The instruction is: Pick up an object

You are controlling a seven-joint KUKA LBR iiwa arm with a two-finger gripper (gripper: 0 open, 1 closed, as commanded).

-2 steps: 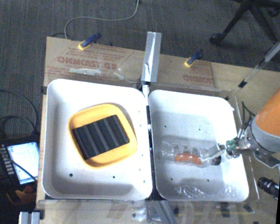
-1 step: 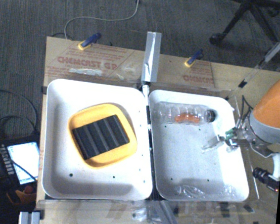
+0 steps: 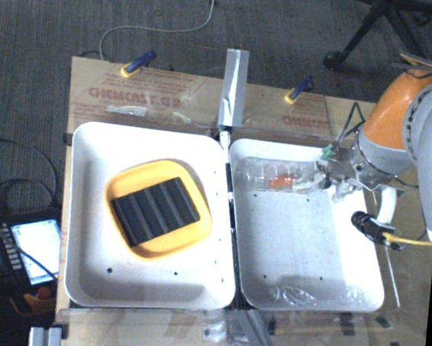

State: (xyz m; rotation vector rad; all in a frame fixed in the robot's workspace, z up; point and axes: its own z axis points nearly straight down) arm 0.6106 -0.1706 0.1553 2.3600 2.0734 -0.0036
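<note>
Reaching over the right bin (image 3: 357,291)
We are hovering our gripper (image 3: 337,176) at a clear bottle (image 3: 281,177) lying left-right; finger state we cannot tell.

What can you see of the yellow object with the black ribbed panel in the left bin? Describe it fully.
The yellow object is a rounded, roughly rectangular slab that looks like plastic, with a black ribbed panel of about four ridges set into its top. It lies flat and turned at a slant in the middle of the left bin, resting on the white floor, apart from the walls.

Yellow tray (image 3: 159,205) in left bin (image 3: 81,216), claw (image 3: 337,176) seemingly touching clear bottle (image 3: 277,176)
</note>
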